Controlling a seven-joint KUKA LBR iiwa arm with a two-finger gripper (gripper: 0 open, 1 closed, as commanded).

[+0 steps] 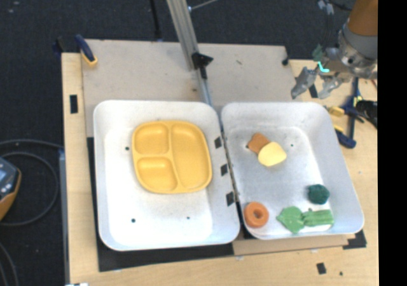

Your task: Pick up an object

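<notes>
Nearest, along the front wall of the right bin (337,151), lie one orange ring (257,214), one green toy (304,218) and one dark green ball (318,193). Mid-bin, a brown piece (257,143) touches a pale yellow one (271,154), with bare floor all round them. The left bin (114,215) holds one yellow tray (172,156) of three compartments. My gripper (316,81) hangs beyond the right bin's far rim, fingers spread, holding nothing.

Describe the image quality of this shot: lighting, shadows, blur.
Camera view: even, soft light with faint shadows beneath the yellow plate and the toys; the white bins look bright but keep their speckle; the picture is coarse overall, and the gripper at top right is soft, its fingers hard to read.
</notes>
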